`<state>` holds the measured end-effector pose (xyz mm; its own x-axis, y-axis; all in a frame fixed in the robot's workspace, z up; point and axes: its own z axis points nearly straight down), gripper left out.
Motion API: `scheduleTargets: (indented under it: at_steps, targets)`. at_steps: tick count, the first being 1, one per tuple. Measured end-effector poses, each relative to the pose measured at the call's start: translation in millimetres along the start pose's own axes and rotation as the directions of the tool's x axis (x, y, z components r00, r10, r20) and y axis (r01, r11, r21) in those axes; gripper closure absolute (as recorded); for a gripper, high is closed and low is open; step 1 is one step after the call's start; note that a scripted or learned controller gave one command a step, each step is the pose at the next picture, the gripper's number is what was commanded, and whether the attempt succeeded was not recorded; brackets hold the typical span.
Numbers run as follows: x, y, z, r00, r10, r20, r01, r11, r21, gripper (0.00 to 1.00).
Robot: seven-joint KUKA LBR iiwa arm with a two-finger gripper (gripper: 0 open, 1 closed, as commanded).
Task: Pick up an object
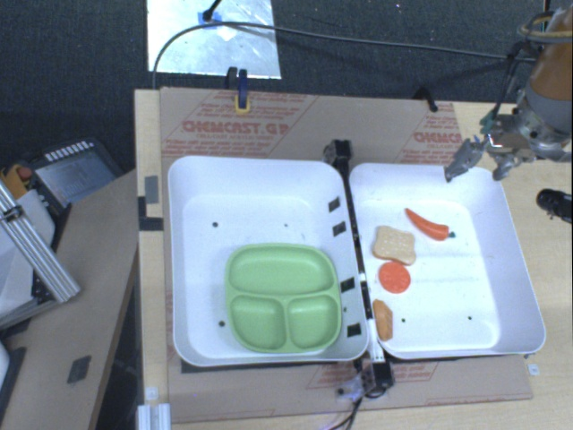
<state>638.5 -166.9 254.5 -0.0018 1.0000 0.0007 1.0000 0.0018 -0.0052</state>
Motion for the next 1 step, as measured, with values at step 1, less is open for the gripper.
scheduleTargets:
  at_steps: [1]
  targets:
    - [0.1,1.5,-4.1,1.000,-0.001,0.001,0.001,1.000,-0.007,0.00]
